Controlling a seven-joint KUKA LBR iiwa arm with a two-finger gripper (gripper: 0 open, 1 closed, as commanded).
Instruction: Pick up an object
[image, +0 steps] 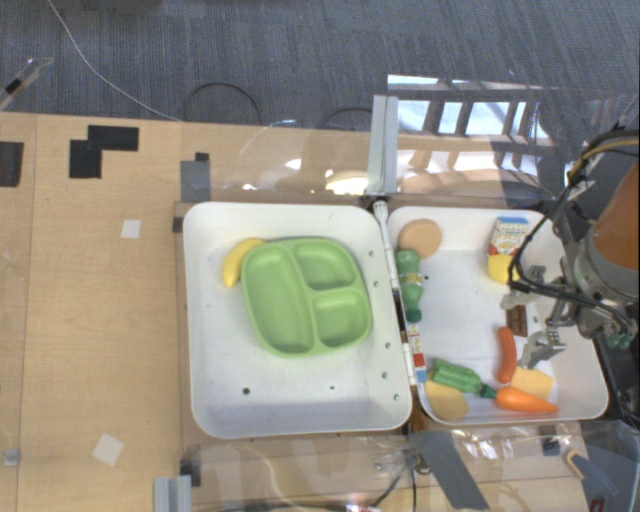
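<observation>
Reaching in over the right bin's (600, 400) right edge, the gripper (545, 345) is hanging just beside the red sausage (507, 354) near the front right corner, nothing showing between its fingers, their spread unclear.

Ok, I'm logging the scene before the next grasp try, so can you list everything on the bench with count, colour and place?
Bins: two, white, side by side on the bench.
Divided plate: one, green, left bin.
Banana: one, yellow, left bin, partly under the plate.
Round bun: one, tan, right bin's far left corner.
Bottle: one, green, right bin's left wall.
Carton: one, white with blue top, right bin, far side.
Sausage: one, red, right bin.
Carrot: one, orange, right bin's near edge.
Cheese block: one, pale yellow, beside the carrot.
Claw: one, grey, over the right bin.
</observation>
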